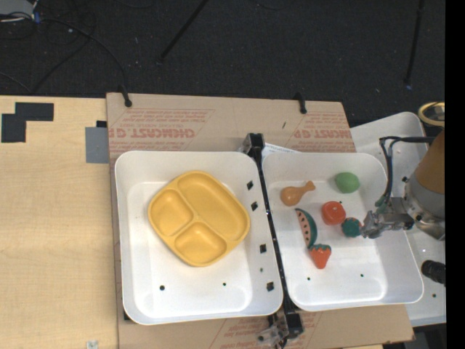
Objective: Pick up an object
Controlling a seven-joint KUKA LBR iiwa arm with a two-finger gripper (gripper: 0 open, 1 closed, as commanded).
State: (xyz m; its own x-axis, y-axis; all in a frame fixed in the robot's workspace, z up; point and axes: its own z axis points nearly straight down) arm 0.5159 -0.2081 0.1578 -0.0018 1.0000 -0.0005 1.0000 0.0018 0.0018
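The gripper (370,226) hung just right of the teal ball (352,227) in the right bin (396,278); its jaw state could not be told; the watermelon slice (307,227), left of the ball, ran lengthwise up-down; the cardboard (218,126) read "CHEMCAST" upside down.

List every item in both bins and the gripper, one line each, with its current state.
yellow divided plate: lying flat in the left bin, compartments bare
drumstick toy: lying in the right bin, apart from the rest
green ball: resting near the right bin's far side
tomato toy: resting mid-bin
watermelon slice: lying flat
strawberry toy: lying beside the slice
teal piece: next to the gripper
gripper: low over the right bin's right side
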